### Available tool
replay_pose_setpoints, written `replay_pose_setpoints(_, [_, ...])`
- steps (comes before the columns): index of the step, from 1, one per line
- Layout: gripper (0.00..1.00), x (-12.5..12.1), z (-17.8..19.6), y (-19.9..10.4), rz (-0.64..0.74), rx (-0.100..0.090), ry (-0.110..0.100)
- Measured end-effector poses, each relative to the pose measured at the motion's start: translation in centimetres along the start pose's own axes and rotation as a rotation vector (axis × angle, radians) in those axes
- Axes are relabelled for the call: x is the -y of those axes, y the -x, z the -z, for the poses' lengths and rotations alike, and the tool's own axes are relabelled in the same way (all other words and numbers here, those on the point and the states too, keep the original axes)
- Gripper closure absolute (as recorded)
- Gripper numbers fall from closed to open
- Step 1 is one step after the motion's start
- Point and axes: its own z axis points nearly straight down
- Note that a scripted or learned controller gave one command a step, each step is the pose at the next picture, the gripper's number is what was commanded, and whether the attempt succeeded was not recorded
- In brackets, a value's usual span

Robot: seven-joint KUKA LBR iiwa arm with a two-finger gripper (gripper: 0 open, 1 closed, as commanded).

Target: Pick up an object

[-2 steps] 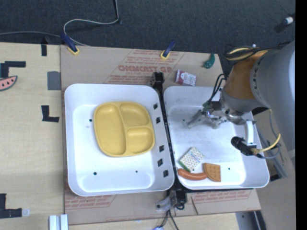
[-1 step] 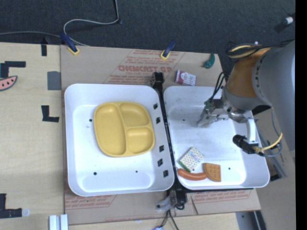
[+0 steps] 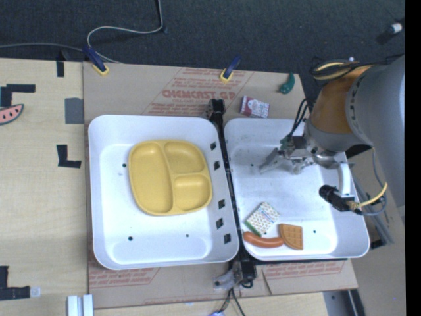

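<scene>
Grey metal two-finger gripper (image 3: 268,164) hangs over the upper part of the right shallow white bin (image 3: 342,245), its slim fingers pointing toward the divider between the bins; they appear spread a little with nothing between them, though the tips are small and hard to read. Behind it the grey arm with its orange band (image 3: 332,104) fills the bin's right side.

Toward the near edge of this right bin lie three small things, well apart from the gripper: a patterned white square packet (image 3: 262,218), a red toy sausage (image 3: 263,241) just below it along the bin's near wall, and a brown waffle-textured piece (image 3: 291,236) touching the sausage's right end. The bin floor between these and the gripper is bare white.

Left of the right bin sits the left white bin (image 3: 108,242), holding a yellow plastic divided plate (image 3: 170,176) near its middle. Both bins rest on a sheet of printed brown cardboard (image 3: 164,91) over a pale wooden bench (image 3: 36,196). A small red-and-white packet (image 3: 254,107) lies on the cardboard just beyond the right bin's far edge. Beyond the bench is dark carpet-like flooring (image 3: 263,18).
</scene>
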Motion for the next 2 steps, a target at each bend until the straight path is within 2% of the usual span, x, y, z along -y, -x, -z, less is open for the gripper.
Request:
replay_pose_setpoints(1, [1.00,-0.01,0.92,-0.08,0.001,-0.001,0.000])
replay_pose_setpoints(2, [0.00,0.00,0.91,-0.09,0.001,-0.002,-0.001])
